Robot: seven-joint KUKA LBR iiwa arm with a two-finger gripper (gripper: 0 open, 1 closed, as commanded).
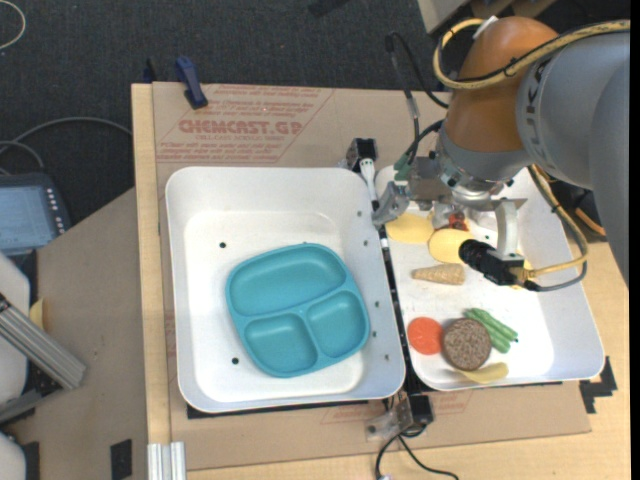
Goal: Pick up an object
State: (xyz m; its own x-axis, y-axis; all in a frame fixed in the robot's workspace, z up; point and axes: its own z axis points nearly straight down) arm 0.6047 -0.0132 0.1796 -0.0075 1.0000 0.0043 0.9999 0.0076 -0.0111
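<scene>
The right white bin (560, 268) holds several toy foods. My gripper (456, 218) hangs low over its far end, directly above a pale yellow piece (406, 231) and a bright yellow rounded piece (446, 245). A tan cone (440, 275) lies just in front of those. Nearer the front edge are a red disc (424, 335), a brown speckled round patty (467, 343), green bean pods (493, 326) and a yellow banana-like piece (486, 373). The wrist hides how the gripper meets the yellow pieces.
The left white bin (200, 218) holds a teal divided plate (297, 308). The wall between the two bins (385, 268) runs close to the gripper's left. A blue clip (190, 81) sits on the cardboard at the back left.
</scene>
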